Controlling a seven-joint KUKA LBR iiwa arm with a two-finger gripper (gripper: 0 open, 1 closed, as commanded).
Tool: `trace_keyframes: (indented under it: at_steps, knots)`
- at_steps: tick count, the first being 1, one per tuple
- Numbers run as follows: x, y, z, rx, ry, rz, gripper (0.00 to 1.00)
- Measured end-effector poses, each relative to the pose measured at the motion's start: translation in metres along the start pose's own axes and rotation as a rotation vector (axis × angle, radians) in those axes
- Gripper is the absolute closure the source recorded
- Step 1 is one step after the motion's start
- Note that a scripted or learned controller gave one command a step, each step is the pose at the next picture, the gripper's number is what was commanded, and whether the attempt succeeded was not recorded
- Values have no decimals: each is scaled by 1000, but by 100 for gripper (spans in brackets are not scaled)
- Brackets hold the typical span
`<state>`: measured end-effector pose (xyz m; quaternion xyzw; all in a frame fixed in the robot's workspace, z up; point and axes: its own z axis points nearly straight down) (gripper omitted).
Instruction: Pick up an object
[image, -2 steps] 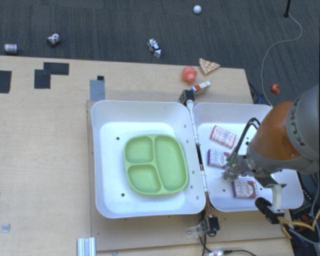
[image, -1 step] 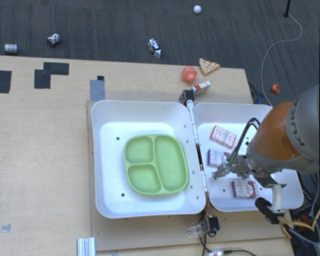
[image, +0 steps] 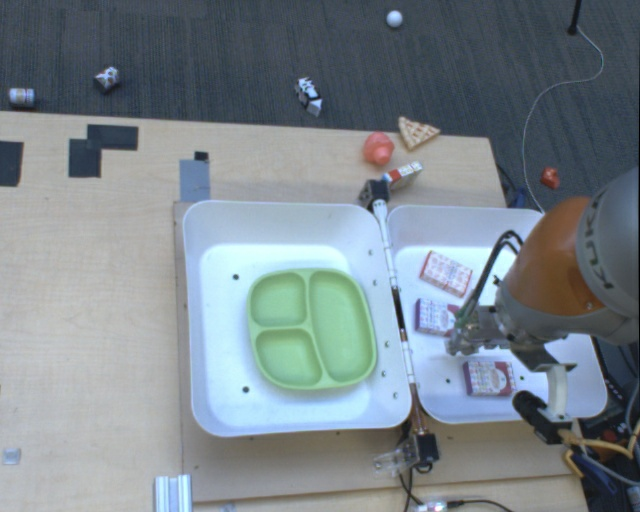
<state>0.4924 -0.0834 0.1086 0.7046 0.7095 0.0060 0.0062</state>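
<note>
Objects: three small printed packets lie in the right bin (image: 590, 395) — a red-and-white packet (image: 446, 272) toward 12 o'clock, a purple packet (image: 433, 316) at about 9 o'clock of the bin's middle, and a dark red packet (image: 488, 378) toward 6 o'clock.
Gripper: the gripper (image: 466, 335) hangs over the right bin between the purple packet and the dark red packet, just beside both; its opening cannot be told from this slant, and no packet shows between its tips.
Arm: grey with an orange band (image: 556, 265), it comes in from 3 o'clock and covers the bin's right half.
Left bin: the left bin (image: 215, 300) holds a green divided tray (image: 311, 329) with three compartments, lying flat near the middle.
Bench edge: at 12 o'clock of the bins, a red ball (image: 378, 148) and a pizza-slice toy (image: 417, 132) lie close together — well apart from the packets.
Floor: small scattered items lie on the dark carpet beyond the bench.
</note>
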Motion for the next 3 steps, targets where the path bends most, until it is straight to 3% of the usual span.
trace_keyframes:
  at_steps: [1, 2, 3]
  knots:
    - [0, 0, 0, 0, 0, 1, 0]
    - [-2, -4, 22, 10, 0, 6, 0]
    - [-2, -2, 10, 4, 0, 2, 100]
